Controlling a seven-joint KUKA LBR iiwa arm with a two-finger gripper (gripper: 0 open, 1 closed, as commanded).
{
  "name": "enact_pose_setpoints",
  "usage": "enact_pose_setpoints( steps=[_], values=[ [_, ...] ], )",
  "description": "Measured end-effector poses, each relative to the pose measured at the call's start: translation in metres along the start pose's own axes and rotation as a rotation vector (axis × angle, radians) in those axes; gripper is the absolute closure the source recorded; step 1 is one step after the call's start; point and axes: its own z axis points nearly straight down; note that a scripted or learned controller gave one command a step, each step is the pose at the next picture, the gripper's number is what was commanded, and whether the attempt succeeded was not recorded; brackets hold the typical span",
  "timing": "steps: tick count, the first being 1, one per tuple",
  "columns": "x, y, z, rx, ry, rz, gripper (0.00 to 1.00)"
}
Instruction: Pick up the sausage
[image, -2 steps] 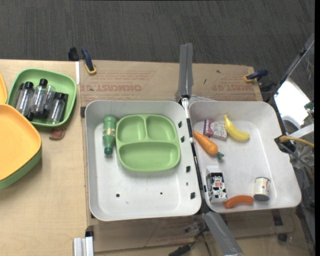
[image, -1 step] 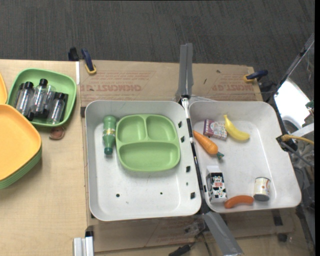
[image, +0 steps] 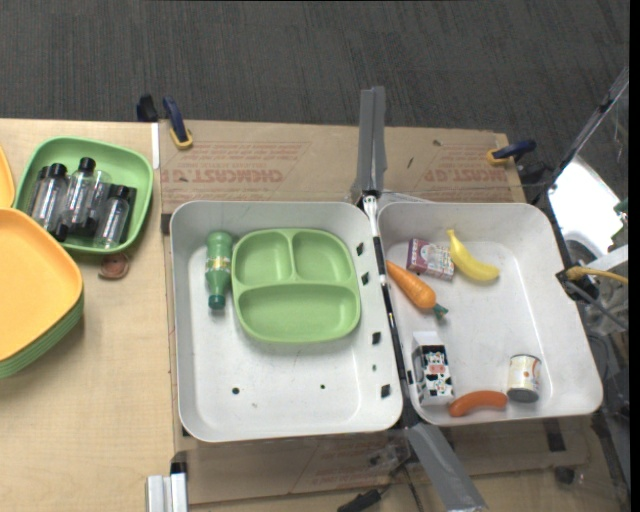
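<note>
I'm at the start: the sausage (image: 478, 402) lies untouched at the right bin's (image: 560, 300) near edge, between the small carton (image: 433, 372) and the can (image: 523, 377). I cannot tell the tool's state. Next I'd need a descent clear of both neighbours, probably across its width.

Orange-red sausage (image: 478, 402), yellow banana (image: 471, 259), green plate (image: 296, 284) (bins (image: 200, 400) white)

- The sausage (image: 478, 403) looks smooth, slightly glossy plastic.
- The white bins (image: 290, 410) look matt plastic.
- The green divided plate (image: 296, 283) is smooth plastic.
- The tabletop (image: 110, 400) is pale matt wood.
</note>
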Motion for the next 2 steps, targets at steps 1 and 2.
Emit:
enact_pose_setpoints(
  steps=[1, 2],
  values=[
    [-0.001, 0.000, -0.007, 0.001, -0.006, -0.003, 1.00],
    [0.005, 0.003, 0.058, -0.015, 0.042, -0.174, 1.00]
  ],
)
